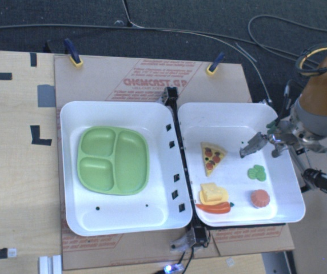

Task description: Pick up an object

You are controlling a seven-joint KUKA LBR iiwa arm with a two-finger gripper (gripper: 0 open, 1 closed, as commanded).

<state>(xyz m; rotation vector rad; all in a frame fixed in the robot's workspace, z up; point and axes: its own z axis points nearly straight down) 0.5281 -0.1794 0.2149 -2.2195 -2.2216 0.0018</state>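
Overhead, two white bins sit side by side with a robot arm [315,104] reaching in from the right.
Nearest in the right bin [283,213] lie a red chilli [214,208], yellow cheese [214,193], a pink round piece [260,198] and green broccoli [257,173]; farther back a pizza slice [211,156]. The gripper [249,148] hangs above bare floor beside the pizza; whether it is spread or pressed together cannot be told. The left bin [75,116] holds a green divided plate [113,160].

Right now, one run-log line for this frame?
hand: over right bin, holding nothing | pizza slice, broccoli in bin | green tray: left bin
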